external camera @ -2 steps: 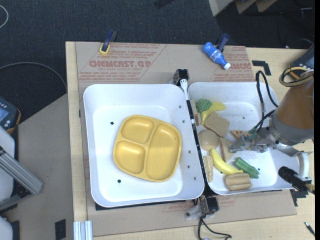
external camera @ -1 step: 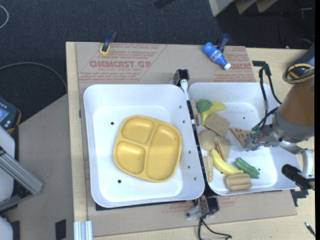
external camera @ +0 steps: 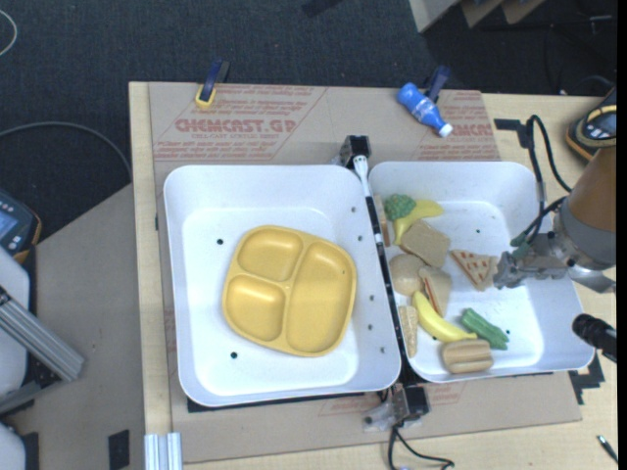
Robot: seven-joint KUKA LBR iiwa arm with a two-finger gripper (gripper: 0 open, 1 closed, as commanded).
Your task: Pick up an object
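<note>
Your gripper's fingers (external camera: 509,268) look closed together with nothing between them, low over the right shallow white bin (external camera: 519,189), just beside the triangular brown toast slice (external camera: 474,265). The grey arm enters from your right. Around the bins you see a cardboard-covered bench (external camera: 245,116) and dark carpet (external camera: 147,18).

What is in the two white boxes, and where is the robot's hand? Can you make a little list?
left bin: holds a yellow plate with three sections
right bin: holds toy food
toy food: banana, green bean, hot dog bun, slice of bread, waffle wedge
gripper: low over the right bin, beside the waffle wedge
held: nothing seen in the jaws
on the bench: small blue bottle behind the bins
</note>
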